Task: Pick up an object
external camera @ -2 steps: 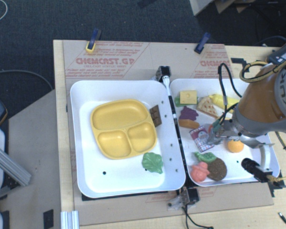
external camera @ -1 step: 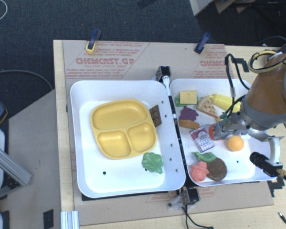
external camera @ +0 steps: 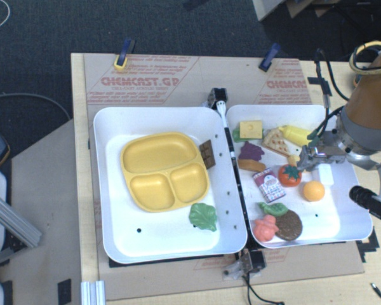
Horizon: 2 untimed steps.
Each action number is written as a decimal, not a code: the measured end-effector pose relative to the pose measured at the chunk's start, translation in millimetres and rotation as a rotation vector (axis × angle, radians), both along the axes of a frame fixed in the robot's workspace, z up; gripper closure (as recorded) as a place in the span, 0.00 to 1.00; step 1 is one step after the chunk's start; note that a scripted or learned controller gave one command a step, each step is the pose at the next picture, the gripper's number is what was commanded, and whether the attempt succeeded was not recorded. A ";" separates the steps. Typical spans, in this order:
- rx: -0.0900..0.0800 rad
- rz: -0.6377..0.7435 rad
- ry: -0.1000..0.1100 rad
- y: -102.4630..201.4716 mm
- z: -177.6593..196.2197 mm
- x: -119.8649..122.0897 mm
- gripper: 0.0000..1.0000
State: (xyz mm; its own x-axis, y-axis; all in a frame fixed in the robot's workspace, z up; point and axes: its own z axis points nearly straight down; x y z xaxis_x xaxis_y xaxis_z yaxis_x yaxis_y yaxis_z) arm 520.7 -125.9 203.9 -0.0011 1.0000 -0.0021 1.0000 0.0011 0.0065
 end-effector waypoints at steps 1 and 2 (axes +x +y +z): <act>0.000 0.000 0.001 -0.1 22.5 1.2 1.00; 0.002 0.006 0.002 54.8 30.7 20.5 1.00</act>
